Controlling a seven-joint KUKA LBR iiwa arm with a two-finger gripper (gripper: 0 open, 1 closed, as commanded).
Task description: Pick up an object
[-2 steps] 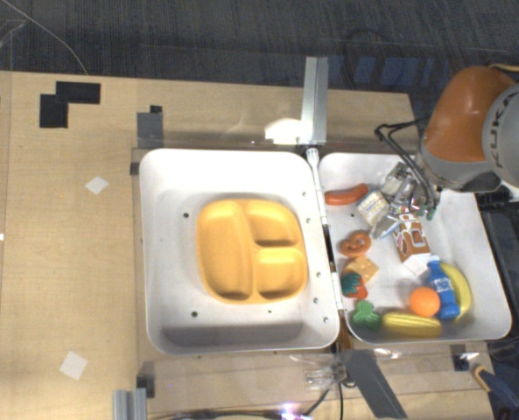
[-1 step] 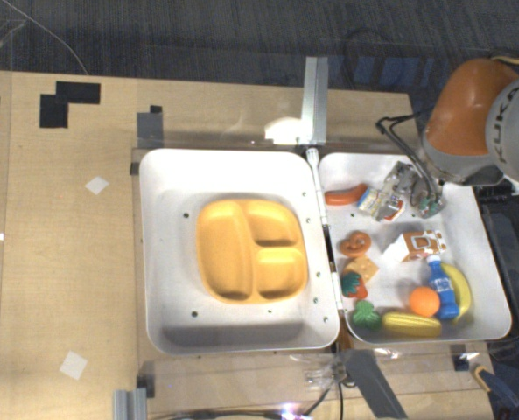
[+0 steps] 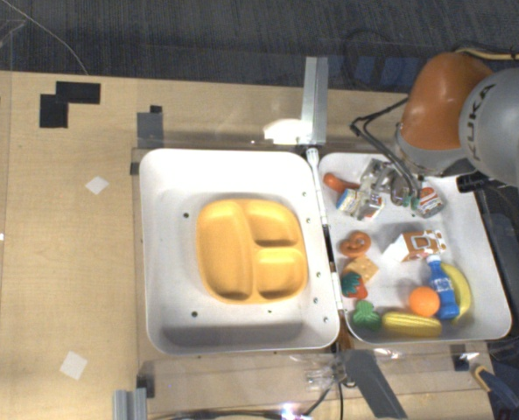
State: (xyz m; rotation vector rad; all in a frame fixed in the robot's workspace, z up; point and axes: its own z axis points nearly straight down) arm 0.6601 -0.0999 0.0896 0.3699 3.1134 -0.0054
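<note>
My gripper (image 3: 387,185) hangs low over the back part of the right bin (image 3: 495,274), under the grey arm with its orange band (image 3: 441,103). Just left of it lie a small blue-and-white packet (image 3: 352,202) and a red sausage (image 3: 333,182). A red-and-white item (image 3: 430,202) lies right beside it on the right. Nearer the front are a brown pretzel (image 3: 357,242), a white carton (image 3: 421,245), a blue bottle (image 3: 440,287), a banana (image 3: 459,287), an orange (image 3: 424,301), a yellow piece (image 3: 410,324) and a green piece (image 3: 367,317).
The left bin (image 3: 167,234) holds a yellow tray (image 3: 248,248) with three compartments. A metal post (image 3: 315,103) stands behind the wall between the two bins. Black cables (image 3: 375,122) loop next to the wrist.
</note>
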